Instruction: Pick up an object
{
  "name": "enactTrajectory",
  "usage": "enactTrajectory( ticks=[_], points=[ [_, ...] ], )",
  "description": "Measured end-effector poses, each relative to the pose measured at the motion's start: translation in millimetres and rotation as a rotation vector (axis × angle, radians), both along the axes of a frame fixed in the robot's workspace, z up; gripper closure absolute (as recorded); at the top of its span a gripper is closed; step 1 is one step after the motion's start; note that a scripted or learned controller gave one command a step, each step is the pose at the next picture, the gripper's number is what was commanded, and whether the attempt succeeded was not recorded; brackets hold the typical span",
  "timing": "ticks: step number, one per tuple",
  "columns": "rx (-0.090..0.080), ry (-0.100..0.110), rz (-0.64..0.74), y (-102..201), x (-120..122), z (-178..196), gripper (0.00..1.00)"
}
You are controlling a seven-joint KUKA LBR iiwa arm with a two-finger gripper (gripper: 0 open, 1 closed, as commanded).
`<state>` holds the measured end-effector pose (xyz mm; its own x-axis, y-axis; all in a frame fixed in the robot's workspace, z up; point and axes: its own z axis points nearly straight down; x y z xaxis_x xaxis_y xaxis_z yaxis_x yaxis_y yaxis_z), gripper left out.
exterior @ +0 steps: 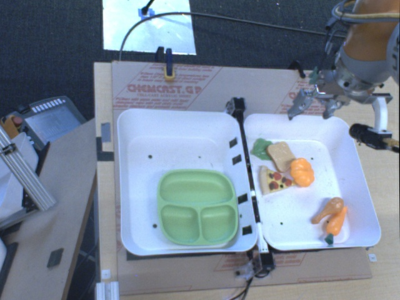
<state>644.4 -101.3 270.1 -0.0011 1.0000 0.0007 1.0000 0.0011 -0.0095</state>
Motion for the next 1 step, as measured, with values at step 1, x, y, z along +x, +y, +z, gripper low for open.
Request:
enactTrajectory(
  ticks=[1],
  points=[
    [-0.001, -0.011, 0.002, 0.2, 1.8, 6.7, 0.0]
  ],
)
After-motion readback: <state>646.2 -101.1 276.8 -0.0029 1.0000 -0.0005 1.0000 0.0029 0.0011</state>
